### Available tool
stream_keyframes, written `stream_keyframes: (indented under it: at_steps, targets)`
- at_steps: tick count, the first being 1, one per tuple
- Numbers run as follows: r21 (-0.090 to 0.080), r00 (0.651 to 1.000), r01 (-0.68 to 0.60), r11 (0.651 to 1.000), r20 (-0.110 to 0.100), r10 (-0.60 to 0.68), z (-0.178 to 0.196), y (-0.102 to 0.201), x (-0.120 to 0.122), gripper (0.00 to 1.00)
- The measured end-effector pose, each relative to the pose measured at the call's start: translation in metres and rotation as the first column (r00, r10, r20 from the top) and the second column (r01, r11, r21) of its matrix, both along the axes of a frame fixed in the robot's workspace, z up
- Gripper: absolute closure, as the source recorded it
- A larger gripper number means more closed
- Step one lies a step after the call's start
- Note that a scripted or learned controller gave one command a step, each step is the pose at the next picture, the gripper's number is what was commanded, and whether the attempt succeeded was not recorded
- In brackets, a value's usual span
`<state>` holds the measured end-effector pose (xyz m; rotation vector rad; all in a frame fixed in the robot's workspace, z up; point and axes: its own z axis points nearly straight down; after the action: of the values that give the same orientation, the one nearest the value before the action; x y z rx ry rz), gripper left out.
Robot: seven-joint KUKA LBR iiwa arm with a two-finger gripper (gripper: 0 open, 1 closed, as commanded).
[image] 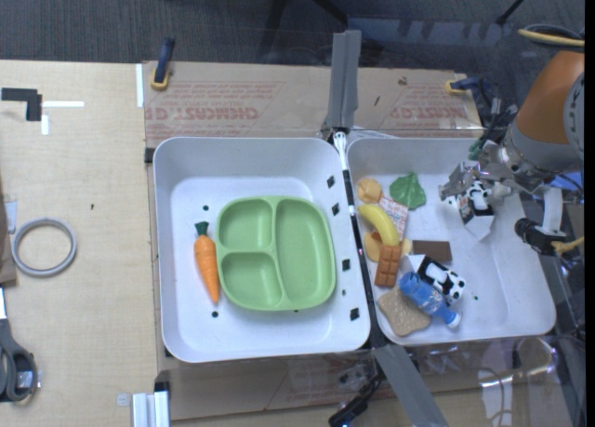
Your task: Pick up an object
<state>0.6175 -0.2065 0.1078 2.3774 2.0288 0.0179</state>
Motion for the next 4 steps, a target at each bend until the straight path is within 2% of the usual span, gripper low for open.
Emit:
stream_keyframes:
  at_steps: [1, 2, 3, 4]
  targets:
    - [0.006, 1.0, 0.018, 1.0, 0.004, -0.018, 0.0, -0.002, 0.0, 0.0]
    - [0.001, 1.0, 0.013, 1.0, 0.007, -0.013, 0.0, 0.0, -0.002, 0.0]
    - [-0.006, 0.931, -0.366, 0.931, -0.002, 0.366, 0.0, -0.009, 0.017, 0.0]
    - [-0.017, 0.93, -0.367, 0.93, 0.008, 0.368, 0.014, -0.01, 0.021, 1.0]
